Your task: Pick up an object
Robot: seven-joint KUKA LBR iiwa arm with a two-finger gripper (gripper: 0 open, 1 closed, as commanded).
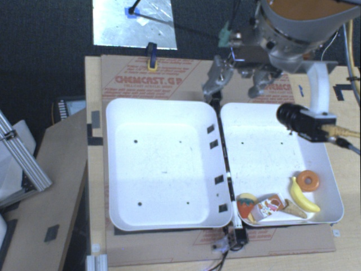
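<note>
Wooden counter (67, 168) w/ brown cardboard sheet (169, 78) carries two shallow white plastic bins side by side. Left bin (161, 165) bare inside. Right bin (265, 151) has the objs bunched in its near corner: yellow banana (303, 198), orange ring-shaped toy (308, 180) touching the banana's upper end, red-and-white packet (267, 206), orange-red round toy (246, 204) just beside the packet. Grey arm w/ orange band (307, 10) hangs at the bins' far edge. Gripper (237, 86) above the far rim btwn bins, fingers (213, 85) spread apart, pinching nothing, well apart from the objs.
</note>
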